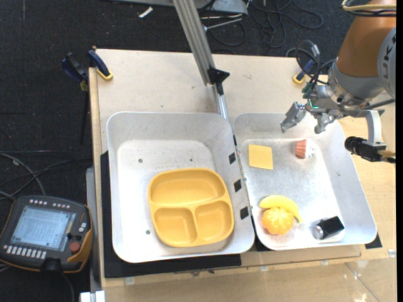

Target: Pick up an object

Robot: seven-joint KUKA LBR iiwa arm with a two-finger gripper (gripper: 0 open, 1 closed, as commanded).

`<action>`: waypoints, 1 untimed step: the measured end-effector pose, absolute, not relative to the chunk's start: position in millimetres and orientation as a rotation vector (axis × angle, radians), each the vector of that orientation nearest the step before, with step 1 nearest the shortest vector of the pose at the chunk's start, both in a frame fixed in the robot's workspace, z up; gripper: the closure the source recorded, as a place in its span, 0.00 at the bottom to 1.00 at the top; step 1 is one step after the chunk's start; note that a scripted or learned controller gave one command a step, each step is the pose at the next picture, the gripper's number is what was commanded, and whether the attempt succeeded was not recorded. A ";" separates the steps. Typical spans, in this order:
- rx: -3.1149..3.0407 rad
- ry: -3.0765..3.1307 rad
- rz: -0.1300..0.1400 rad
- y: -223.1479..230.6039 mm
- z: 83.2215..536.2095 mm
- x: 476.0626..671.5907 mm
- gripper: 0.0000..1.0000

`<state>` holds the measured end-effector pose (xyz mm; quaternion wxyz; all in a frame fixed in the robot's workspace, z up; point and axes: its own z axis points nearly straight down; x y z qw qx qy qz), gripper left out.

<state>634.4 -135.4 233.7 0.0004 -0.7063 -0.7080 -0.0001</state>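
My gripper (306,122) hangs open over the far edge of the right bin (352,181), with nothing between its fingers. Just below it, a small pink and white piece (301,149) lies on the bin floor. To the left of that lies a flat yellow square (261,156). Near the bin's front sit a yellow banana (279,203) and an orange fruit (278,222) touching each other. A small black cylinder (328,228) rests at the front right.
The left bin (126,143) bears a yellow divided tray (189,207). A grey slanted pole (196,36) rises from between the bins at the back. Clamps sit on the bench's far corners. A teach pendant (44,231) lies at the lower left.
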 end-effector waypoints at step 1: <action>-2.218 -2.224 0.000 -135.4 233.8 634.4 0.00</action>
